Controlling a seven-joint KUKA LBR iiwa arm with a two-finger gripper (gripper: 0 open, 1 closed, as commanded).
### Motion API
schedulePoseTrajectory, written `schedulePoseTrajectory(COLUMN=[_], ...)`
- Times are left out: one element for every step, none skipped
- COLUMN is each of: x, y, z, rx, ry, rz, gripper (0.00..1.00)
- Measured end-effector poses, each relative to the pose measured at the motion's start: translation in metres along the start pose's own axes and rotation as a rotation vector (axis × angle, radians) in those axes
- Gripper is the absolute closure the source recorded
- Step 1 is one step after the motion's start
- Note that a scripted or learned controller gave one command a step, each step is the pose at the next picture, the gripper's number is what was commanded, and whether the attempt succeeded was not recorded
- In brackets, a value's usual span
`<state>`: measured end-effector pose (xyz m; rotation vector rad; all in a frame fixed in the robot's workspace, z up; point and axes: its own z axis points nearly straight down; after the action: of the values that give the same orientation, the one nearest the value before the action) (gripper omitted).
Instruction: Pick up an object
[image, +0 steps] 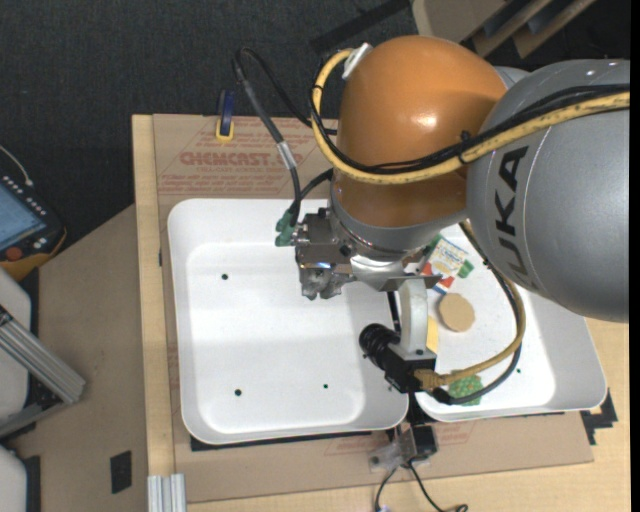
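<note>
Objects lie in the right bin: a tan disc, a colourful packet, a green piece. Your end effector hangs over the left bin; whether it is spread, you cannot tell. Shift right over the disc before descending.

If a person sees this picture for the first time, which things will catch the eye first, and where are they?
The big orange band of the arm dominates the upper middle, hanging over the seam between the two bins. Below it, the left bin is a wide white floor. In the right bin, a round tan disc and a colourful packet peek out beside the wrist.
</note>
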<state>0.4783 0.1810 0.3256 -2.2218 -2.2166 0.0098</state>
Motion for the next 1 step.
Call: schedulePoseTrajectory(x=[-0.0108], y=[-0.0009], z=[0.2353], rx=[0.009], ry=[-0.002], rz=[0.001], gripper=[1.0])
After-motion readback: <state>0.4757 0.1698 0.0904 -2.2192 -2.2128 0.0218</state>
